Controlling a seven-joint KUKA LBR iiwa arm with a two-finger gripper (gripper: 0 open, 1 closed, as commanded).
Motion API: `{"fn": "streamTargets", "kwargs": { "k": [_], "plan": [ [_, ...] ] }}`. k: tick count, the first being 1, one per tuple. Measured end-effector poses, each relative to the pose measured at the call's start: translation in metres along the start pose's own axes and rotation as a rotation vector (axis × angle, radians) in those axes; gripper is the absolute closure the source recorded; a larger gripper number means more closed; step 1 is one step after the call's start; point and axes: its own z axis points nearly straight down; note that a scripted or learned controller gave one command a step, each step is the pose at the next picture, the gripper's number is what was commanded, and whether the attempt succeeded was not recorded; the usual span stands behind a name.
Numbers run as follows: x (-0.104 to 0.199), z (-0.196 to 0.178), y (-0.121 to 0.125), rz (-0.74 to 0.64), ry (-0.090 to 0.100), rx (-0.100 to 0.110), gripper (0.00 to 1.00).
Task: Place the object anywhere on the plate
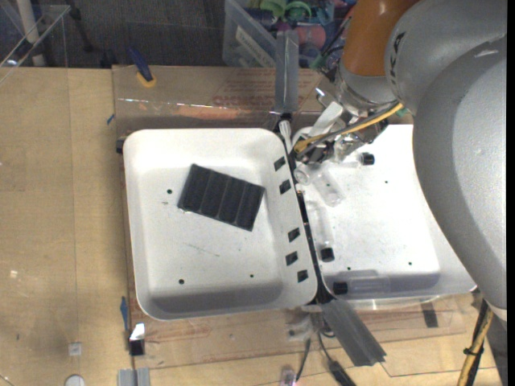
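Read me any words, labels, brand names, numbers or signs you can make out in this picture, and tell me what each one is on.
No text can be read anywhere in this view.
The dark ribbed slab in the left bin has ridges but no lettering.
The small black tabs along the divider between the bins are plain.
The arm shows no legible brand mark.
The bin of colourful items at the back is too blurred to tell.
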Motion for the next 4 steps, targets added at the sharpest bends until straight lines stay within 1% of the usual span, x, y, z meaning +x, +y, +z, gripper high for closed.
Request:
{"fn": "streamTargets", "kwargs": {
  "k": [1, 2, 3, 4],
  "plan": [
    [0.011, 0.04, -0.02, -0.085, -0.003, 0.004, 1.0],
    [0.036, 0.04, -0.041, -0.07, 0.0, 0.001, 1.0],
    [0.045, 0.045, -0.055, -0.014, -0.002, 0.003, 1.0],
    [0.049, 0.043, -0.062, 0.035, 0.0, 0.001, 1.0]
  ]
}}
